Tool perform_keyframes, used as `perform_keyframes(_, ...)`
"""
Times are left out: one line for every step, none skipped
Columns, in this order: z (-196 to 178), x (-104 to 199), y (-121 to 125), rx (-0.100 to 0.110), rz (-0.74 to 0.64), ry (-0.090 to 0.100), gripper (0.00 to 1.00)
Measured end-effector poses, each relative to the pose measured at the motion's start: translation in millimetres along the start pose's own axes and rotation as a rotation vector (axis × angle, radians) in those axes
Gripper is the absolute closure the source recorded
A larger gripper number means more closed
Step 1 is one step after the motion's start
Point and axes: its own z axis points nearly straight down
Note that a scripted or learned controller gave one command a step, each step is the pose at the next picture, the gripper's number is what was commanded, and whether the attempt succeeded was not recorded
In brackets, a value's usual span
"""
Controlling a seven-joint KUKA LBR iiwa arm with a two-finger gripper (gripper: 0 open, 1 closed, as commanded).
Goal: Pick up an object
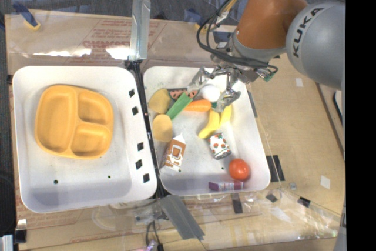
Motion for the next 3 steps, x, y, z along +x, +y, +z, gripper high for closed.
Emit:
perform_keyframes(60.9,13.9,25.2,0.018,-0.097,-0.009,0.0)
perform_keyframes(67.3,-37.7,64.5,0.005,-0.041,-0.005,0.0)
perform_keyframes(55.0,-38.9,63.0,0.011,-0.044,-0.006,1.0)
